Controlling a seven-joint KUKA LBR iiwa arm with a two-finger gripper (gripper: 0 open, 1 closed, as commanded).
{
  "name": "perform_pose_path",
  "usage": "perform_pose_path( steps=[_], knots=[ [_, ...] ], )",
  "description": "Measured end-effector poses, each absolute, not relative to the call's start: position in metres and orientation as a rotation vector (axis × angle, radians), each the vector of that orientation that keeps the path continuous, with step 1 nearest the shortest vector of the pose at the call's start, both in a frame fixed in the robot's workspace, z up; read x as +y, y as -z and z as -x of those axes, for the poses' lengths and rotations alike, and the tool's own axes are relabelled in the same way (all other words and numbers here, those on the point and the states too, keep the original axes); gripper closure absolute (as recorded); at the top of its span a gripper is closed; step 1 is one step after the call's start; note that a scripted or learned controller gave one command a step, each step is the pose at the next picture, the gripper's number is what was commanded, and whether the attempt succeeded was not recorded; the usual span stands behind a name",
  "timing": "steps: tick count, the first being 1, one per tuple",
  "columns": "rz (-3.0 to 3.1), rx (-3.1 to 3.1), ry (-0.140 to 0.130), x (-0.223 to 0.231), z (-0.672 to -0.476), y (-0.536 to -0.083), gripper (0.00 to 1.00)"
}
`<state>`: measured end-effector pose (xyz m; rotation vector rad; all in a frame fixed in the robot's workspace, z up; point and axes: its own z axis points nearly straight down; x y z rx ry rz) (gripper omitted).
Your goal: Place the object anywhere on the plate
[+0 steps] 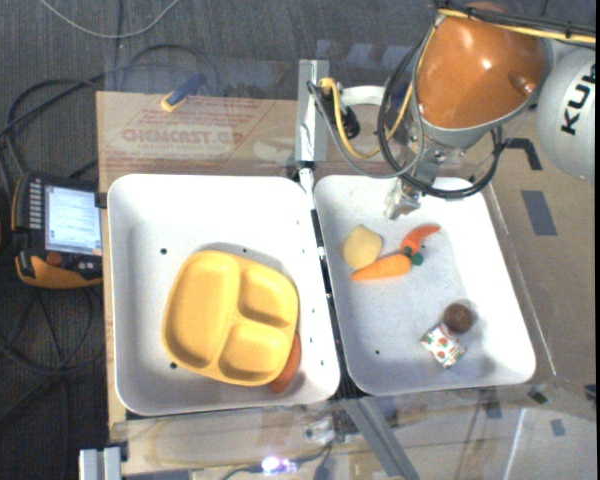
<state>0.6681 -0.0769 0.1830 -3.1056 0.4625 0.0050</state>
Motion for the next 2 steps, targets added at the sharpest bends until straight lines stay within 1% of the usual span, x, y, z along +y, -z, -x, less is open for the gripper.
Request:
perform_pose_path(
  steps=[1, 2],
  knots=[
    [3.123, 0.312, -0.008, -0.106, -0.629, -0.2, 1.0],
    [3.12, 0.345, -0.007, -0.093, -0.655, -0.186, 1.0]
  ],
)
